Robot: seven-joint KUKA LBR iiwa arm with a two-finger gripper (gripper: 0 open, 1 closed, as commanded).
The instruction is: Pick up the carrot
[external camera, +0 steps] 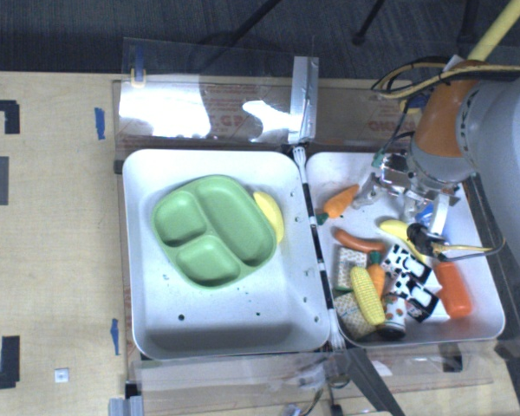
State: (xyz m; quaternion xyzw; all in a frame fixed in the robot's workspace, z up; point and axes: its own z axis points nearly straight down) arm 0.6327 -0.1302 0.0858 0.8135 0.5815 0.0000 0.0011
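Carrot [339, 202] lay at the far left of the right bin [490, 319], beside the divider. Just to its right hung the gripper [390, 183]; whether spread or pressed together, I could not tell.

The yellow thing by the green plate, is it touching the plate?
Touching. The camera view shows the yellow piece pressed against the right rim of the green divided plate in the left bin, with no white showing between them.

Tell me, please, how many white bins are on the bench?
2. The left bin holds the green divided plate. The right bin holds the carrot and a pile of other toy food, with the gripper over it.
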